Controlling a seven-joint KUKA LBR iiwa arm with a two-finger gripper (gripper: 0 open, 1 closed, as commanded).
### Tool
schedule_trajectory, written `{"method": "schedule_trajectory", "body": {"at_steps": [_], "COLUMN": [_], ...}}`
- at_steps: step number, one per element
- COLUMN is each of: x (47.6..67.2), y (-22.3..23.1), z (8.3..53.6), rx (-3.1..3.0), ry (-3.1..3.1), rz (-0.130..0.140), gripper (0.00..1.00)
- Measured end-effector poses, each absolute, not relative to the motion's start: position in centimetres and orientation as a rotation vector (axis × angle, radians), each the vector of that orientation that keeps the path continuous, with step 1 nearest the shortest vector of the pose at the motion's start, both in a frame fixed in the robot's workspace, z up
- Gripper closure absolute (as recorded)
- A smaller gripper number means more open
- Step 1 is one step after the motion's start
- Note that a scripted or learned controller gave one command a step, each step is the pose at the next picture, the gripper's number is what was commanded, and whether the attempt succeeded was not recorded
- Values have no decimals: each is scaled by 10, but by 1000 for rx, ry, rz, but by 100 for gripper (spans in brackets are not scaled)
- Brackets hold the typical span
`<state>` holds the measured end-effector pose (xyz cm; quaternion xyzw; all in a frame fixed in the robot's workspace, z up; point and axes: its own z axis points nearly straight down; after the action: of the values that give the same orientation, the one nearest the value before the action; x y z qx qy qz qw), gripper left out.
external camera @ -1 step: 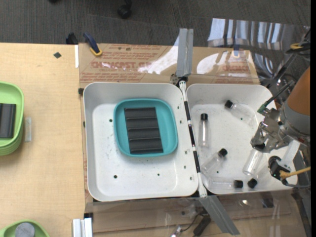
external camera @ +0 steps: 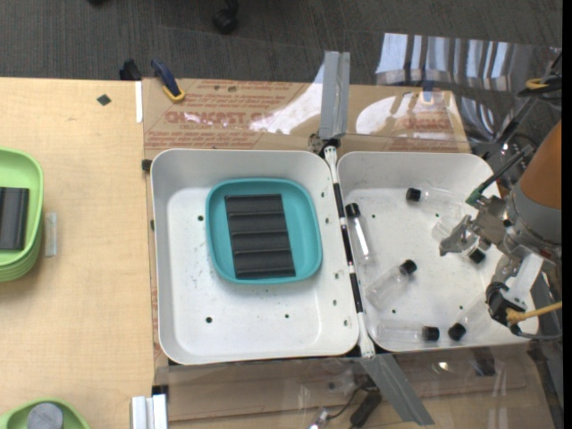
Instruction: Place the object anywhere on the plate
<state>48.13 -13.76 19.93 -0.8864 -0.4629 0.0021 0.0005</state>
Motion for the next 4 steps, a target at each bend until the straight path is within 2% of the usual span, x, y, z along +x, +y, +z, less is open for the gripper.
{"method": "schedule_trajectory", "body": {"at_steps": [1,2,3,4], "x": [488,493,555,649], "y": [-214,-215,-215,-217], "z": [262,409,440,440], "rx": [-2890,-2890,-2890,-2954], "ry": [-1230,-1229,-1228,-1067], "rz": [7,8,9,9], "gripper": [0,0,0,0]}}
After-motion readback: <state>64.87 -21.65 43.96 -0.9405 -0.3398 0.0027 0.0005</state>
